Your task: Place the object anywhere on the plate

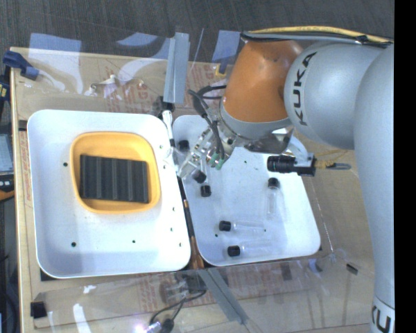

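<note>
Gripper low in the right bin, plate waiting in the left

The gripper (197, 157) is seen at the upper left corner of the shallow white right bin (301, 227); whether anything is held cannot be told. The yellow rounded plate with a dark ribbed insert (114, 175) lies in the left white bin (55, 248). An empty lift could result, since small black pieces (224, 225) lie well apart.
</note>
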Tool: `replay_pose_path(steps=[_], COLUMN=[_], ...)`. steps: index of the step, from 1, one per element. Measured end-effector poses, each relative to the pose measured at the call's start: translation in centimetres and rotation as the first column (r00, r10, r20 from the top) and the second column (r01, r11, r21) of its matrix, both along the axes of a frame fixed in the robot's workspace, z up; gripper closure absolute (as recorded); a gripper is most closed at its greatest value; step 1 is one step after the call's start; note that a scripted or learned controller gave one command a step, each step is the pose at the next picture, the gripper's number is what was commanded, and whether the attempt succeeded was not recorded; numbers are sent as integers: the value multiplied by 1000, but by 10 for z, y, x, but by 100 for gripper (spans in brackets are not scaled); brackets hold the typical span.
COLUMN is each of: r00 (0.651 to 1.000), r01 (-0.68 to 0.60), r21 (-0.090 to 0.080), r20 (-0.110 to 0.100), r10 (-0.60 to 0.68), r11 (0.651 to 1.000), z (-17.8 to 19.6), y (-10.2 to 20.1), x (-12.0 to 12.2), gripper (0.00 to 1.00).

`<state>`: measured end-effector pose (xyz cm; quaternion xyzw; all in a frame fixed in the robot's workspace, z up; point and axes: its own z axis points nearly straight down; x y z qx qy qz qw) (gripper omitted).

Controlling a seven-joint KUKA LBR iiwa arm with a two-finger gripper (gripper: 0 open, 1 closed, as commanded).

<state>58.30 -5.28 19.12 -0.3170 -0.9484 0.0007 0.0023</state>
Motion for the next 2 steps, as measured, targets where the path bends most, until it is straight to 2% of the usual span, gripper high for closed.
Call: replay_pose_path(steps=[1,2], r00=[1000,972], r01=[1,-235], r21=[0,-1], r20=[0,6], r10=[-1,235], r11=[1000,972], z=[0,1], y=[-1,37], x=[0,9], gripper=[0,0])
